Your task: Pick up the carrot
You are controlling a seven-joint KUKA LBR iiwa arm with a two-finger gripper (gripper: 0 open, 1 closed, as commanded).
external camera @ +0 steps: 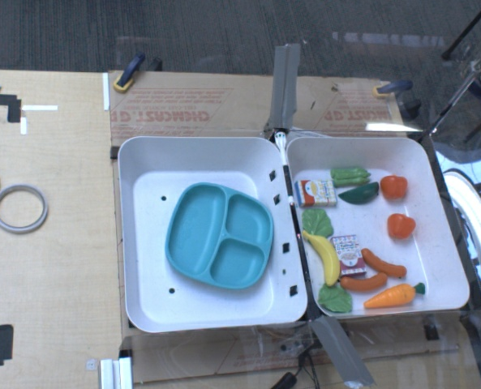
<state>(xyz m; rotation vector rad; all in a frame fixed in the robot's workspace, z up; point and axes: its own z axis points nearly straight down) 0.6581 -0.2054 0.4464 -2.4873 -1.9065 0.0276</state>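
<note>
Small orange plastic toy carrot [392, 296] with a green tip, lying on its side at the near right corner of the right white bin [435, 177]

Likely light, rigid and smooth; best pinched across its thick middle. Just beside it: two sausages [373, 271], one banana [324, 256], two tomatoes [397, 207], two cartons [315, 192]. One teal divided plate [220, 235] sits in the left white bin [143, 217]. I cannot tell the end effector's state

Teal divided plate [220, 235] in left bin [135, 241]; banana [325, 255], two sausages [384, 262], tomatoes [393, 186] in right bin [439, 217].

Bench [53, 298] bearing two white bins [135, 241]
</note>
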